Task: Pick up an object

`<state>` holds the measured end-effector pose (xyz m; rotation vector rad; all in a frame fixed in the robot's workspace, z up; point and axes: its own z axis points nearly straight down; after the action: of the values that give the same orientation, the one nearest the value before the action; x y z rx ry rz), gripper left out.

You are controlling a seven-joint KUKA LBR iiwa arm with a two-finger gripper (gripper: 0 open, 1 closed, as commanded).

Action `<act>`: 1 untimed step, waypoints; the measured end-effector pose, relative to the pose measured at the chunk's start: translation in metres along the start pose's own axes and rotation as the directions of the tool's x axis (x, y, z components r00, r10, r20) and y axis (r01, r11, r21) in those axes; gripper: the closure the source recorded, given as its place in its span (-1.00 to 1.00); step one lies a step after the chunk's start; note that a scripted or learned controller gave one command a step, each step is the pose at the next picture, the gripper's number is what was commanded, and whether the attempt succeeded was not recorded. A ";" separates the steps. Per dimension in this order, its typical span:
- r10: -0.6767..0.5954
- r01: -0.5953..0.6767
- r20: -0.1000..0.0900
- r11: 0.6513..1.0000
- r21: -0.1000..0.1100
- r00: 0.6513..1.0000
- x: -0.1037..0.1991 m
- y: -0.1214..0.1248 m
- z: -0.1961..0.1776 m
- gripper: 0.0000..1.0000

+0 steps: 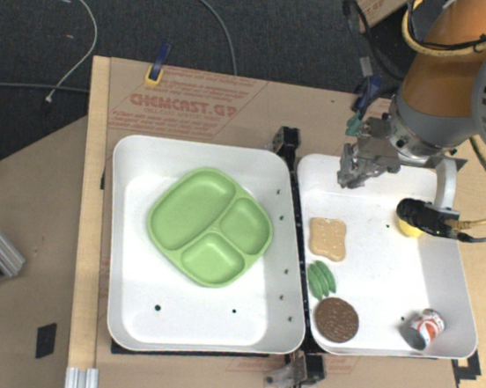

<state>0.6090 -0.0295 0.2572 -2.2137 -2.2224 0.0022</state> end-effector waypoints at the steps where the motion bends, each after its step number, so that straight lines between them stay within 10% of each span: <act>1: 0.000 0.000 0.001 1.000 -0.001 1.000 0.051 -0.017 0.002 1.00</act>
<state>0.5921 0.0213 0.2557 -2.2140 -2.2235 0.0021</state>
